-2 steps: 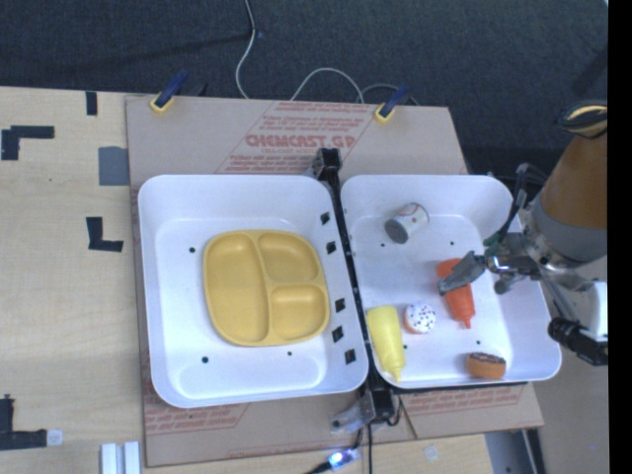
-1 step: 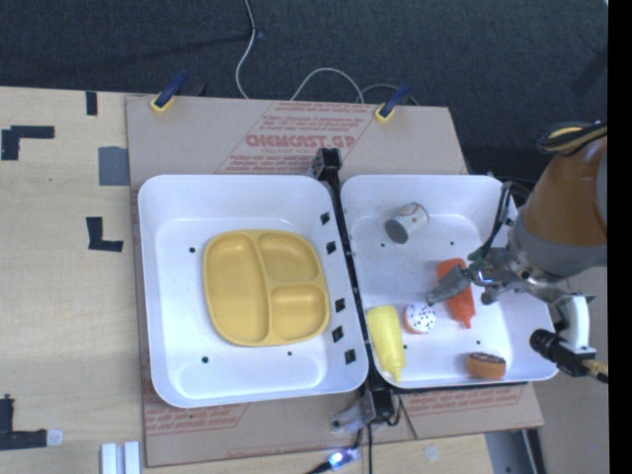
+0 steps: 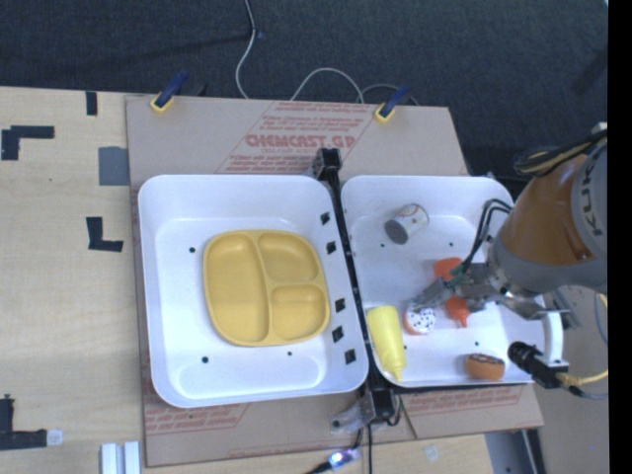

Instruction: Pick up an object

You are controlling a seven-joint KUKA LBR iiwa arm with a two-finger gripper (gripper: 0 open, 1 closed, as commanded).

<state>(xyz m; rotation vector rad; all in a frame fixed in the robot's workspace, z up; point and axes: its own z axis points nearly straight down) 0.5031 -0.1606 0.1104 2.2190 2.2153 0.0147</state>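
Claw (image 3: 446, 289): low in right bin (image 3: 434, 194), grip state cannot tell, beside orange piece (image 3: 455, 309) | right bin: yellow bottle (image 3: 387, 340) at 7 o'clock, dice (image 3: 422, 320), grey cup (image 3: 403, 224), donut (image 3: 485, 365) | left bin (image 3: 168, 265): yellow tray (image 3: 265, 286)

We see a tan cardboard sheet (image 3: 296, 136) printed with red lettering under both bins, pinned at its far edge by two yellow-and-blue clamps (image 3: 169, 91) (image 3: 392, 102). A thin white cable (image 3: 244, 42) loops across the dark blue carpet (image 3: 415, 18) beyond. Black tape marks (image 3: 99, 233) sit on the pale wooden benchtop (image 3: 59, 334) to the left.
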